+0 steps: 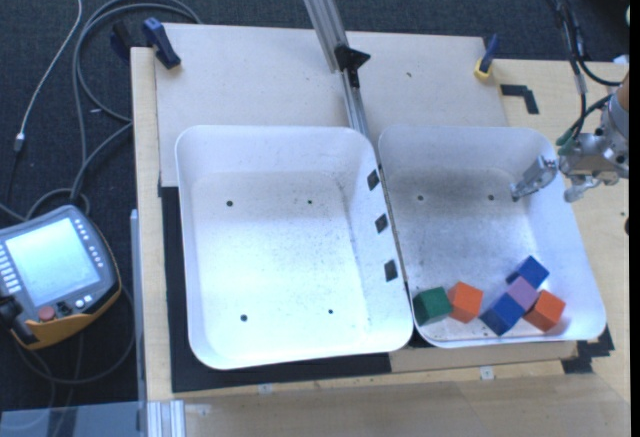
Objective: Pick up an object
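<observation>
Your claw [556,183] hangs spread and empty over the right bin's [590,270] far edge, nothing lifted yet, while the blocks [495,302] sit clustered well below it in the near corner, so the pick remains.

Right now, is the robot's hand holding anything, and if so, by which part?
Nothing is held. The hand is at the right bin's far right edge with nothing between its fingers. The blocks lie apart from it, in the bin's near corner.

You see a green block [433,304], two orange blocks [466,301], two blue blocks [529,274] and a purple block [522,292] in the black-speckled white bin [590,265].
</observation>
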Robot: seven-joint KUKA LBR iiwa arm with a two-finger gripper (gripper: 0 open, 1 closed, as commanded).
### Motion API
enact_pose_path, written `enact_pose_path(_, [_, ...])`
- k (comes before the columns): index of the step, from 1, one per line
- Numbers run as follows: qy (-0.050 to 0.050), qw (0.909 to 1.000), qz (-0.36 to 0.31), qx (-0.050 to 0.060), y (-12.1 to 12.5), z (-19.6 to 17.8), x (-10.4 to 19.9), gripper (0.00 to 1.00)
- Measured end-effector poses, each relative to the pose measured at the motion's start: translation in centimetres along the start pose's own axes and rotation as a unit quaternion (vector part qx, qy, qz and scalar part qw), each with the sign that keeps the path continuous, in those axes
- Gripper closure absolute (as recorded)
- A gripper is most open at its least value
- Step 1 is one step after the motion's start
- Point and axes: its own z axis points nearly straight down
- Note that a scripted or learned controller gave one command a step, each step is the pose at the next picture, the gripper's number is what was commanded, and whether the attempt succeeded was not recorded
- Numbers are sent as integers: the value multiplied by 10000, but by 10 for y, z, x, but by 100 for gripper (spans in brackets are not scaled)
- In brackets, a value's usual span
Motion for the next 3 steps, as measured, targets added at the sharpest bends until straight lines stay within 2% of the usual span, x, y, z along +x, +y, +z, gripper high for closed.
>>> enact_pose_path(1, [14, 10000, 7, 33, -5, 116, 8, 0])
enact_pose_path(2, [-7, 10000, -2, -19, 2, 110, 13, 0])
enact_pose_path(3, [-24, 10000, -14, -54, 95, 109, -4, 0])
